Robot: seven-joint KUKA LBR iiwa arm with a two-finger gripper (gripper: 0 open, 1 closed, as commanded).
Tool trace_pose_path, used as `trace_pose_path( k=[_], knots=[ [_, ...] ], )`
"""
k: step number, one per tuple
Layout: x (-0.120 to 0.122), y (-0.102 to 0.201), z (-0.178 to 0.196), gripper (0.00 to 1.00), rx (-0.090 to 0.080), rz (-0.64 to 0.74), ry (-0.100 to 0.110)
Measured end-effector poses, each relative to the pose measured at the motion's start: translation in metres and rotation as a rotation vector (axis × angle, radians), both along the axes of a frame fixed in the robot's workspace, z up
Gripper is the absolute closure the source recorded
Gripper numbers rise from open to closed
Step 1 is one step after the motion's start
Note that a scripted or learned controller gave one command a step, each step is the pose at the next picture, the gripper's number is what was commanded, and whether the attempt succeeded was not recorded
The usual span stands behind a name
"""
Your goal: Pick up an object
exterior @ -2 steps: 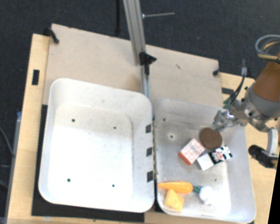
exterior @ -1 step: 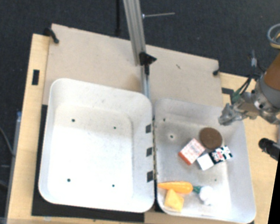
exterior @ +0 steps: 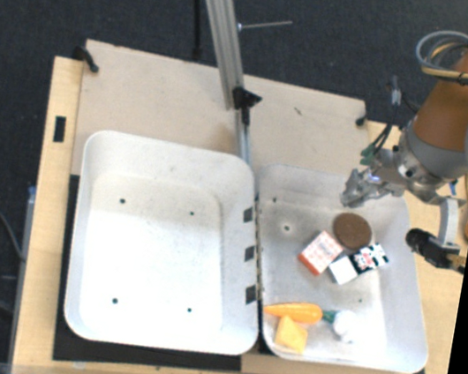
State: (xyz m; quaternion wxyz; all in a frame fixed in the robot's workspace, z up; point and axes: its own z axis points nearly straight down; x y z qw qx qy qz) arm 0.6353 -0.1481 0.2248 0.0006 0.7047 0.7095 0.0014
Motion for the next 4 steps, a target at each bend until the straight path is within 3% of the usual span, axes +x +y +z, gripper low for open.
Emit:
trace_pose_path(
  k=[4],
  knots=[
    [-0.009, 0.207, -0.006, 1.00, 0.000, 0.000, 0.006]
  ],
)
